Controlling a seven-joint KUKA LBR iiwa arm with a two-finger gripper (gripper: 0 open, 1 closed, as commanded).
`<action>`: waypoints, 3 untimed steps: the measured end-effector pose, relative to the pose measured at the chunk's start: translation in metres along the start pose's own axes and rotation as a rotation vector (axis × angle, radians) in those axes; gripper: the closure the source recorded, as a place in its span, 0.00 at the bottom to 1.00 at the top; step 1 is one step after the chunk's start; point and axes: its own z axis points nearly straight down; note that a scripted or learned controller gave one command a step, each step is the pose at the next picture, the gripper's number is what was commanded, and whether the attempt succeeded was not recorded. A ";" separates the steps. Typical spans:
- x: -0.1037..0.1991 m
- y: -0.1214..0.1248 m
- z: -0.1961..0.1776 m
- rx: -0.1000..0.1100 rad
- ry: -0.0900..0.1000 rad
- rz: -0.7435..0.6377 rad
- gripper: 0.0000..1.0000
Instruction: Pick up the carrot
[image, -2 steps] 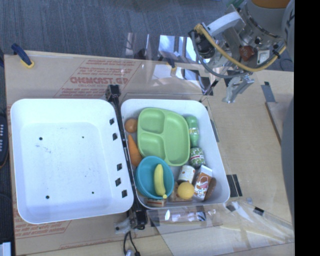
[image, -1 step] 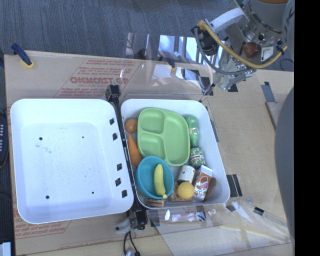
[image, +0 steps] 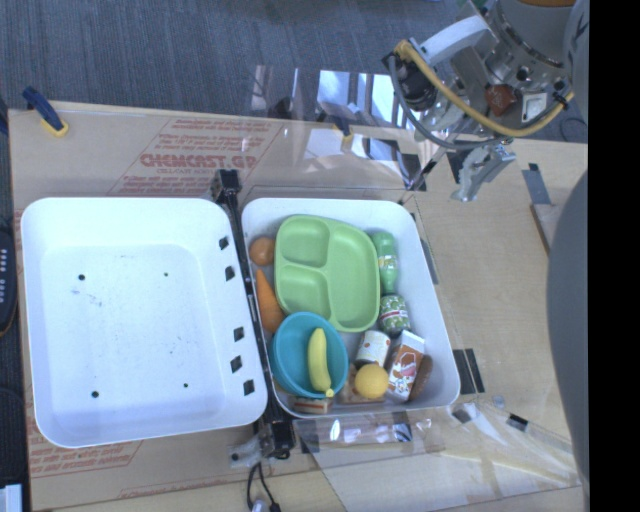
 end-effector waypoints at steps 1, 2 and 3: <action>-0.019 0.067 -0.059 0.007 0.016 -0.014 0.00; -0.017 0.064 -0.056 0.010 0.013 -0.021 0.00; -0.017 0.064 -0.056 0.010 0.013 -0.021 0.00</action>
